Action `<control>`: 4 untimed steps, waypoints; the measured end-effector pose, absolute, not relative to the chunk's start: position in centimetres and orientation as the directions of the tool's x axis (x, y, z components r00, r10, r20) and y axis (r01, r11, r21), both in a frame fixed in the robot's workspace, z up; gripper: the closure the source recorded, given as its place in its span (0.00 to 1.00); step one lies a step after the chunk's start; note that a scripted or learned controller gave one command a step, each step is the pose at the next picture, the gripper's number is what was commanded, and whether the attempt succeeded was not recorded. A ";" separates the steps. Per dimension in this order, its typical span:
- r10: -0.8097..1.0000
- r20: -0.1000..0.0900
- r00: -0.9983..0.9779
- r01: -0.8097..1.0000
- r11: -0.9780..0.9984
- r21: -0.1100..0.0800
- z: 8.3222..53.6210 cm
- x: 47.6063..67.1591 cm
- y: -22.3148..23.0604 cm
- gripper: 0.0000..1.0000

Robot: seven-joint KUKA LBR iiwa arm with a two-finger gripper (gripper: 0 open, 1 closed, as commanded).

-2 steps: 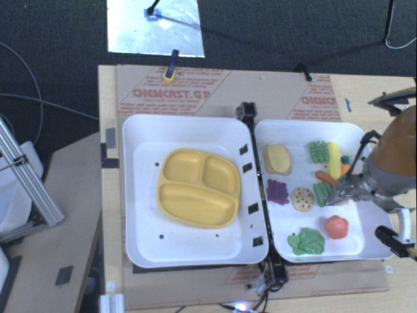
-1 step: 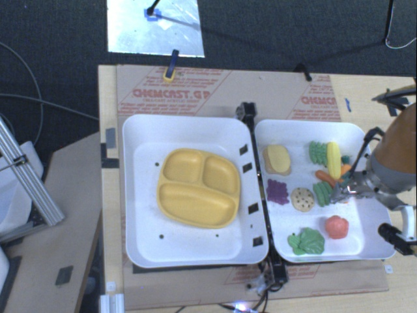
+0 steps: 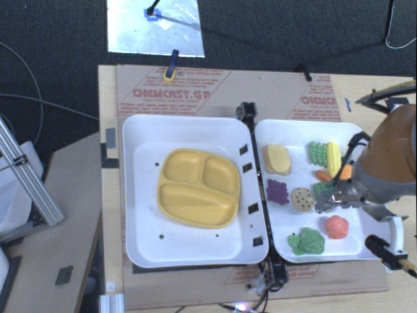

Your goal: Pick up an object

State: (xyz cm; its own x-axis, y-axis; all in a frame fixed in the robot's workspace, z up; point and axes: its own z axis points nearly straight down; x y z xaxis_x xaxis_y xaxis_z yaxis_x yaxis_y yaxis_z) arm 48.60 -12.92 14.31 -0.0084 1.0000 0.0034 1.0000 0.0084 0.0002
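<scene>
- Metal gripper (image 3: 328, 199) hangs low in the right white bin (image 3: 287, 135); whether it is clenched or released I cannot tell.
- Just beside it lie a round speckled brown cookie (image 3: 301, 199), a dark green leafy piece (image 3: 321, 189) and an orange carrot piece (image 3: 324, 175).
- Nearby: round red tomato (image 3: 337, 227), purple grape bunch (image 3: 277, 192), light green lettuce leaf (image 3: 307, 241), yellow corn cob (image 3: 333, 158), tan bread slice (image 3: 277, 159).
- The left white bin (image 3: 140, 240) holds a yellow three-compartment plastic tray (image 3: 198, 188).

Bins (image 3: 189, 126): smooth white plastic, slight gloss. Divided yellow tray (image 3: 199, 188): matt plastic. Printed brown cardboard sheet (image 3: 215, 90) under the bins.
</scene>
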 end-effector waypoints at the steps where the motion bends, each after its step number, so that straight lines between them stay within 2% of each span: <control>1: 1.000 0.001 -0.008 1.000 0.008 0.006 18.6 48.8 -9.8 1.00; 2: 1.000 0.002 -0.008 1.000 0.008 0.001 18.4 48.7 -5.5 1.00; 4: 1.000 0.003 -0.011 1.000 0.011 0.001 18.4 48.6 7.1 1.00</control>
State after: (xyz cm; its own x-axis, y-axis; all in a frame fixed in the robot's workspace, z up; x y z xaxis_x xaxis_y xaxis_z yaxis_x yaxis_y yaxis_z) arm 48.63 7.06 18.40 -0.0109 0.9999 0.0035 0.9999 0.0109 0.0005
